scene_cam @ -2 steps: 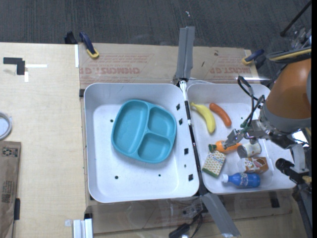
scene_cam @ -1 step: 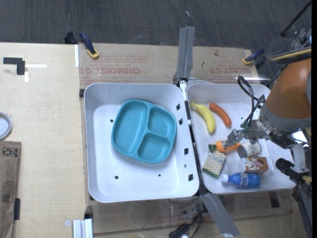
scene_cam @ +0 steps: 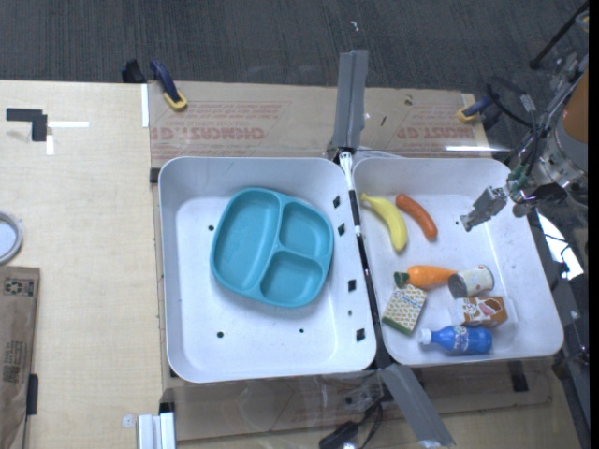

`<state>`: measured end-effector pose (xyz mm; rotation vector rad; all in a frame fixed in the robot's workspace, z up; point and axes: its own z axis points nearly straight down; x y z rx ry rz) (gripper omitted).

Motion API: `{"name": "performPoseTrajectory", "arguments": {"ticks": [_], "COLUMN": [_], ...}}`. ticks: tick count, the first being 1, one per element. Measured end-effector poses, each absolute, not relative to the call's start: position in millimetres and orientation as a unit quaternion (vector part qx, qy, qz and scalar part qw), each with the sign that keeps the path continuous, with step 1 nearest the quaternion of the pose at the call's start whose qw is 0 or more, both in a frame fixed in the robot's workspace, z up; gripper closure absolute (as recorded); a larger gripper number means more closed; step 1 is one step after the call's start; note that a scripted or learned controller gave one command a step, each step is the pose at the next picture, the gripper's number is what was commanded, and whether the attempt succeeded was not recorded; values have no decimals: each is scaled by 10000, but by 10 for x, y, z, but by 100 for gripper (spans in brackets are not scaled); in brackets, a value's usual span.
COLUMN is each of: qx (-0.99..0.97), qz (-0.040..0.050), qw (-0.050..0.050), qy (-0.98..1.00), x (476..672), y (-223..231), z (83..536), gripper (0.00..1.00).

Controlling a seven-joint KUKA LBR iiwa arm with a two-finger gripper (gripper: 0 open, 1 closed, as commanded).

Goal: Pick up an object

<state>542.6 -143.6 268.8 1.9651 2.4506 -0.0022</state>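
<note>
The right bin (scene_cam: 520,251) holds a yellow banana (scene_cam: 388,221) and a red-orange sausage (scene_cam: 416,215) near its back left. Lower down lie an orange carrot (scene_cam: 430,275), a small can (scene_cam: 471,281), a green-and-tan box (scene_cam: 404,309), a brown packet (scene_cam: 488,311) and a blue bottle (scene_cam: 457,340). My gripper (scene_cam: 483,208) hangs over the right bin's back right part, above bare floor. It is to the right of the sausage and above the can in the view, with nothing visibly held.
The left bin (scene_cam: 187,279) carries a blue divided plate (scene_cam: 271,247). A grey post (scene_cam: 350,101) stands behind the seam between the bins. Clamps sit at the back corners (scene_cam: 168,87). Cables and arm hardware crowd the far right (scene_cam: 552,157).
</note>
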Motion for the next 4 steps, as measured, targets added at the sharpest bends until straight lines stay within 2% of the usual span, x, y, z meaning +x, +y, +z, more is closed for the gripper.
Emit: {"name": "performPoseTrajectory", "arguments": {"ticks": [1, 2, 3, 4], "qx": [5143, 4883, 4800, 4815], "qz": [-5, -1, -2, 3], "qw": [-8, 6, 7, 15], "qy": [8576, 8727, 8773, 8764], "x": [5614, 5581, 5724, 5729], "y": [-1103, -786, -1316, -1321], "z": [1515, 1916, 921, 1014], "gripper": [0, 0, 0, 100]}}
